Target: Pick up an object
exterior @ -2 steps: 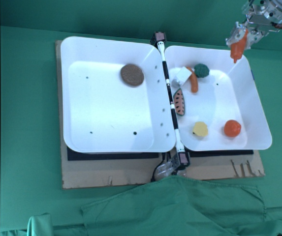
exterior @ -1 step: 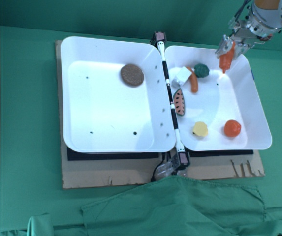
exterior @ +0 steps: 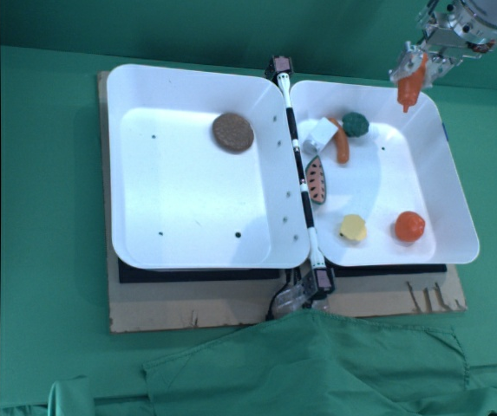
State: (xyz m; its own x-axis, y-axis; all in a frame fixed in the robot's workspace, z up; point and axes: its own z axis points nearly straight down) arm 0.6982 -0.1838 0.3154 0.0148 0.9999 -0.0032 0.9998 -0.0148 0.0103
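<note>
My gripper (exterior: pixel 413 74) hangs above the far right corner of the right bin (exterior: pixel 456 189), shut on an orange carrot-like piece (exterior: pixel 410 89) that dangles from its fingers. In the right bin lie a dark green broccoli-like piece (exterior: pixel 355 125), an orange sausage (exterior: pixel 342 146), a white block (exterior: pixel 322 133), a watermelon slice (exterior: pixel 317 181), a yellow piece (exterior: pixel 352 228) and a red-orange tomato (exterior: pixel 409 226). A brown round cookie (exterior: pixel 232 133) rests in the left bin (exterior: pixel 144 102).
A black-and-white divider bar (exterior: pixel 298 167) runs between the two bins. Both bins sit on a cardboard sheet (exterior: pixel 187 310). Green cloth (exterior: pixel 317 362) bunches up at the front of the bench.
</note>
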